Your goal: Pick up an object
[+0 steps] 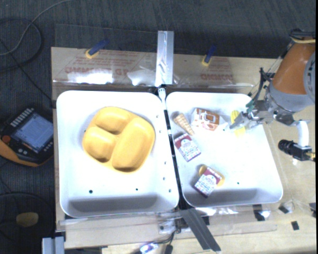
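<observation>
Reaching in from the right, the arm (294,75) is hanging its claw (243,119) over the right bin's (265,179) upper right corner, its spread impossible to tell. Just beside its tip is lying a small yellow piece (235,115). Farther left are sitting an orange-and-white packet (206,119), a cone (183,123) and two wrapped snacks (187,147). A yellow foam lump (118,138) is filling the left bin (69,184).

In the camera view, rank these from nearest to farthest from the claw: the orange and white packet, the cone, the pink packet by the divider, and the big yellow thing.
Measured from the claw, at the right bin's far right:
1. Orange and white packet, just to the claw's left.
2. Cone, further left, in the same bin.
3. Pink packet, beside the divider, nearer the camera.
4. Big yellow thing, in the left bin.
</observation>
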`<action>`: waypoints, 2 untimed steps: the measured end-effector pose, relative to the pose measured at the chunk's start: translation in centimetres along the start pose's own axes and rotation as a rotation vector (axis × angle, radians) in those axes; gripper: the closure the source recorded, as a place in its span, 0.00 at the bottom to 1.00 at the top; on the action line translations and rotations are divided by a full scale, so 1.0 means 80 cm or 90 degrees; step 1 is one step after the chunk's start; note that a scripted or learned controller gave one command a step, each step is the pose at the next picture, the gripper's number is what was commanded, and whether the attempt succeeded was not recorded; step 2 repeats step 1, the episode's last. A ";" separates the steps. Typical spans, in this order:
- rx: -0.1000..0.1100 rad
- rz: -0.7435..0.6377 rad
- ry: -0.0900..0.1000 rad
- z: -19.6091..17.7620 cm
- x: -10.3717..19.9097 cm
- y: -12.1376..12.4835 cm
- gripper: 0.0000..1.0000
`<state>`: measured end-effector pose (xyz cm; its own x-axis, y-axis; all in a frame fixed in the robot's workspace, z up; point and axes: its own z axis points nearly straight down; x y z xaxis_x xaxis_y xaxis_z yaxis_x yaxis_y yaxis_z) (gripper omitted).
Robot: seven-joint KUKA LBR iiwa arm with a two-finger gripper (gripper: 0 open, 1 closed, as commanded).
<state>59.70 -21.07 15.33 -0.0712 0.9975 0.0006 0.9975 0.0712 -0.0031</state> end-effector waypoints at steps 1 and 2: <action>0.000 0.000 0.000 -0.050 0.076 0.033 1.00; 0.000 0.000 0.000 -0.050 0.076 0.033 1.00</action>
